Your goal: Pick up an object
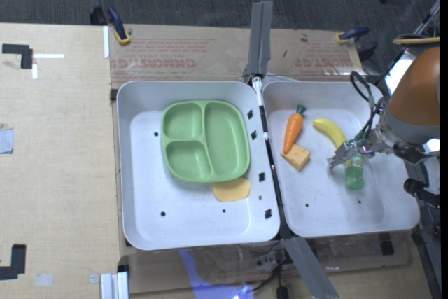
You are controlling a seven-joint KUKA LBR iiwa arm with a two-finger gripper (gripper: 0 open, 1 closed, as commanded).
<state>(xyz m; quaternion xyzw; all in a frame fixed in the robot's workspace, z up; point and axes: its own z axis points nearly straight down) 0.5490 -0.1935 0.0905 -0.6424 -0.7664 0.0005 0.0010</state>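
Note:
The right bin (329,217) holds an orange carrot (293,131) with a green top, a yellow banana (329,130), a small yellow block (297,157) and a pale green bottle-like object (355,176). My gripper (349,155) hangs low in this bin, just right of the banana's lower end. It is directly over the upper end of the green object and seems to touch it. The metal parts there blur together, so a grip on the green object is not visible.
In the left bin (140,171) lies a green divided plate (206,140), with a flat yellow-orange piece (232,189) at its front edge. A grey divider bar (260,38) runs between the bins. The arm's orange band (418,91) rises over the right bin's right rim.

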